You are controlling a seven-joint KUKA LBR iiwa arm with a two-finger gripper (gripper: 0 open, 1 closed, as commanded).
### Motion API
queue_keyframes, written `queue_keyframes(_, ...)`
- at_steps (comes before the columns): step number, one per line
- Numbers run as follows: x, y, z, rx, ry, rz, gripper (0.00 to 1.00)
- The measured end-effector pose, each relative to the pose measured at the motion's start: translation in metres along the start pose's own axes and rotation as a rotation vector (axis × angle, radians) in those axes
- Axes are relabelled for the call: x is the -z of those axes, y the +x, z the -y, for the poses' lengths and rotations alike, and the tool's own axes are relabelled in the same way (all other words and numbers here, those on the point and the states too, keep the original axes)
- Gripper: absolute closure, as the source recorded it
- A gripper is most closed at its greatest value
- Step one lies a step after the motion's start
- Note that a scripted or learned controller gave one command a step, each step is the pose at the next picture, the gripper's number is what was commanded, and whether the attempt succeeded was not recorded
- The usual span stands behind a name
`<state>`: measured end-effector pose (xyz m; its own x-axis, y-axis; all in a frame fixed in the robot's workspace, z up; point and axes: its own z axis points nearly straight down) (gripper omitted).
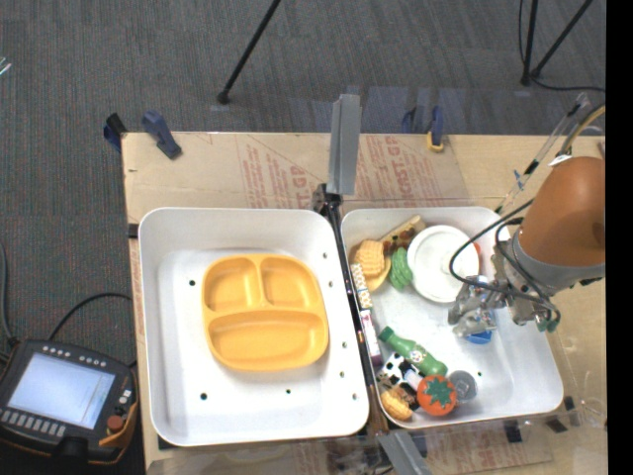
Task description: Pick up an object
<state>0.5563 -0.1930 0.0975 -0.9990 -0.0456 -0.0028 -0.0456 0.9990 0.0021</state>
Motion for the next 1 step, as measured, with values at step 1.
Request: queue_keyframes(1,-0.0107,0.0034,-0.0385,0.021,-0.001,-0.003,1.00)
